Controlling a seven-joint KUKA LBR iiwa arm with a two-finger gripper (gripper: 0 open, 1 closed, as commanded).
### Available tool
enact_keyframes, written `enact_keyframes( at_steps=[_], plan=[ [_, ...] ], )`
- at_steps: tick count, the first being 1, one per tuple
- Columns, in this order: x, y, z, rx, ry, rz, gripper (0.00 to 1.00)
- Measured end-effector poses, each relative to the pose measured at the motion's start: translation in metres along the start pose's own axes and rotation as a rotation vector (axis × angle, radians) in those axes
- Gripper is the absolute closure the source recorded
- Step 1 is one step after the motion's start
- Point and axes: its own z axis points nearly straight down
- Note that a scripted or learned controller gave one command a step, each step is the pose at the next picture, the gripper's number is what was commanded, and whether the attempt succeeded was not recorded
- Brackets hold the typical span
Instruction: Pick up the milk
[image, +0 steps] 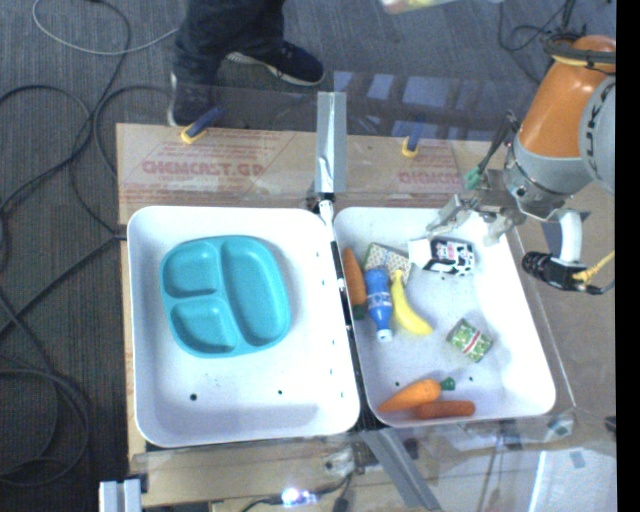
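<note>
I see the milk, a small cow-patterned carton, lying in the right bin close to its far rim, with bare floor to its right. My gripper hangs just above it, fingers apart. Left of it crowd a banana, bottle and carrot. The cardboard print beyond the bins is unreadable.

arm cut off at right edge, person's shoes cropped at top
</note>
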Motion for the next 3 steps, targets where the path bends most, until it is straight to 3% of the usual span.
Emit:
enact_keyframes(
  at_steps=[1, 2, 3],
  plan=[
    [-0.052, 0.019, 0.090, 0.001, -0.001, 0.021, 0.00],
    [-0.050, 0.014, 0.128, -0.009, 0.002, -0.016, 0.00],
    [-0.051, 0.010, 0.122, 0.004, 0.001, -0.018, 1.00]
  ],
)
